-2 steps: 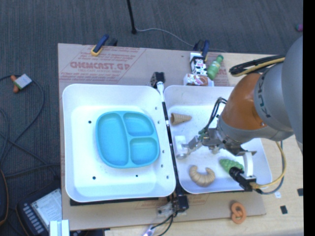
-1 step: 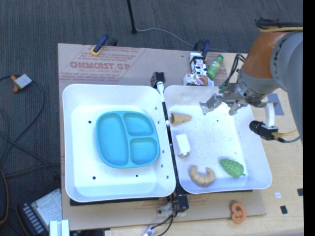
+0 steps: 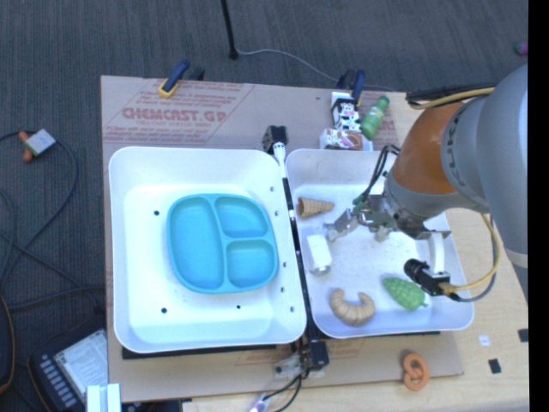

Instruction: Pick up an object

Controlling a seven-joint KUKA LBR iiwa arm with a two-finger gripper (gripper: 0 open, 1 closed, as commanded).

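My arm [image 3: 455, 161] comes in from three o'clock and bends down over the right bin [image 3: 455, 320], the orange band sitting just above the wrist. My gripper [image 3: 358, 221] hangs low over the upper middle of that bin, its metal fingers pointing toward nine o'clock; whether they are spread or closed I cannot tell from this angle, and nothing shows between them. Just at ten o'clock from the gripper lies a small cone-shaped pastry [image 3: 314, 206], tan, tip pointing toward three o'clock, near but apart from the fingers. At seven o'clock from the gripper a white block [image 3: 318, 253] rests against the bin's left side. Farther down, toward six o'clock, a croissant [image 3: 352, 306] curves on the bin floor, and at its three o'clock side a green leafy toy [image 3: 405, 293] lies just beside a black cable end. The left bin [image 3: 137, 174] holds a blue divided plate [image 3: 223, 241] with three compartments, lying flat in the middle, well apart from my gripper. Both bins sit side by side on the counter [image 3: 171, 114], a brown board with red lettering. At twelve o'clock from the right bin, on the board, stand a green bottle [image 3: 373, 117] and a small printed box [image 3: 345, 127]. At five o'clock, outside the bins, an orange pretzel shape [image 3: 415, 370] lies on the board.
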